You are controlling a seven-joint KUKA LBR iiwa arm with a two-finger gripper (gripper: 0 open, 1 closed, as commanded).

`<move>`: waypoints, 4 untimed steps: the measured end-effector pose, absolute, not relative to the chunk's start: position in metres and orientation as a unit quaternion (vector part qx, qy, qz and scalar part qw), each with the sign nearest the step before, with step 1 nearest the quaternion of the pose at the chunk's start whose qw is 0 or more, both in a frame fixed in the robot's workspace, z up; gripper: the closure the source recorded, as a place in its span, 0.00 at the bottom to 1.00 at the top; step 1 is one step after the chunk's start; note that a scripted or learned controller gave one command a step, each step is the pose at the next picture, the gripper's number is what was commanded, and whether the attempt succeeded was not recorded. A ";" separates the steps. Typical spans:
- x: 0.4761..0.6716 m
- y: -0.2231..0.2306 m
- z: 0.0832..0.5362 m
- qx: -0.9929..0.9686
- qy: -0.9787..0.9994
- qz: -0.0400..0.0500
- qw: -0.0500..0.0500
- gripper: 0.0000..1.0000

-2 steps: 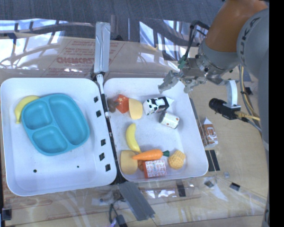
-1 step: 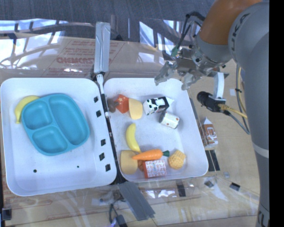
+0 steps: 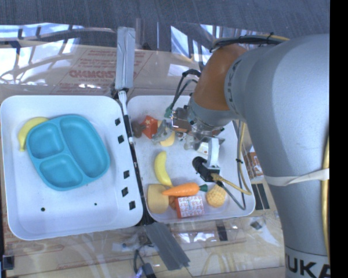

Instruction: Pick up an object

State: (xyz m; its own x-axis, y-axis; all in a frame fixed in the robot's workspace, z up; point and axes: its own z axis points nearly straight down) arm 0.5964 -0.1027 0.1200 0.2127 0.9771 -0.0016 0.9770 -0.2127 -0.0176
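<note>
Camera view: two white bins side by side on the surface. Left bin (image 3: 23, 213) holds a blue tray (image 3: 66, 150) with three compartments; a banana (image 3: 28, 128) lies at the tray's far-left edge, partly under it. Right bin (image 3: 140, 110) holds the loose items: a second banana (image 3: 161, 167) near the middle; a red object (image 3: 150, 124) at the far left; a pale yellow block (image 3: 157, 197) at the near left; a carrot (image 3: 182, 189) lying across just right of the block; a red-and-white box (image 3: 191, 206) just near of the carrot; a yellow bumpy fruit (image 3: 216, 197) right of the box. Arm enters from the right, orange band (image 3: 217, 80) above the wrist. Hand (image 3: 167, 133) is down at the far end of the right bin, just right of the red object, with a small pale yellow piece at its tip. Cannot tell how far open the hand is, nor whether it grips anything. Black cables (image 3: 220, 181) loop over the bin's right side.
</note>
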 end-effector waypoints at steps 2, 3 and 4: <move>0.531 -0.090 0.091 -0.623 -0.782 0.001 0.003 0.00; 0.531 -0.090 0.100 -0.622 -0.783 0.001 0.002 1.00; 0.547 -0.018 0.193 -0.675 -0.738 -0.001 0.000 1.00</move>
State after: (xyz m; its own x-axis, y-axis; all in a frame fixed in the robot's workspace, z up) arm 0.5466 -0.0182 0.1933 -0.0878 0.9961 0.0009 0.9961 0.0878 0.0017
